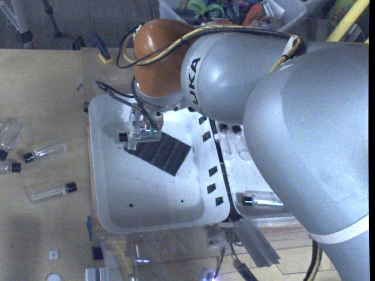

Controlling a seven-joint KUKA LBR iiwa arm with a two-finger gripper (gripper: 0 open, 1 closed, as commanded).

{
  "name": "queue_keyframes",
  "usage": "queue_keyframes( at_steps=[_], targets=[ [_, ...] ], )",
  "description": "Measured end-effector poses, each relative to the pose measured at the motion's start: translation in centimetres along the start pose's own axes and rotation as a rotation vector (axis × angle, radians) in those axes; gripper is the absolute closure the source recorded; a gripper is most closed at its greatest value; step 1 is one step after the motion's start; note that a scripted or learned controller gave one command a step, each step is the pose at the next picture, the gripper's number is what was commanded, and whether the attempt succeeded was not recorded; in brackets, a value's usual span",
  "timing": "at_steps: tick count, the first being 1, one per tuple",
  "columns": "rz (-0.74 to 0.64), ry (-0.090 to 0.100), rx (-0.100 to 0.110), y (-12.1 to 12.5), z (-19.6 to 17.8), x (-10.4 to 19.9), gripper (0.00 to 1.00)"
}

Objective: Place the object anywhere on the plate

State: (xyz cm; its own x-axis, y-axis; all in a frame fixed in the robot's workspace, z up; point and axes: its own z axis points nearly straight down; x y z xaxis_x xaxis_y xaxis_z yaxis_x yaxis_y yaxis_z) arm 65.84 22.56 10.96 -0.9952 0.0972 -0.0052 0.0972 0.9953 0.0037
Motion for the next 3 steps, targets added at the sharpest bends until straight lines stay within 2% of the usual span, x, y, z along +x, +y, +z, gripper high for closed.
queue_keyframes(
  at_steps=[1, 2, 3],
  targets=[
    [-0.367, -0.003, -0.002, -0.4, 2.1, 5.8, 1.0],
    [-0.669, 0.0, -0.002, -0.6, -12.0, 4.9, 1.0],
    [-0.275, 0.0, 0.0, -0.1, 0.4, -0.5, 1.0]
  ],
)
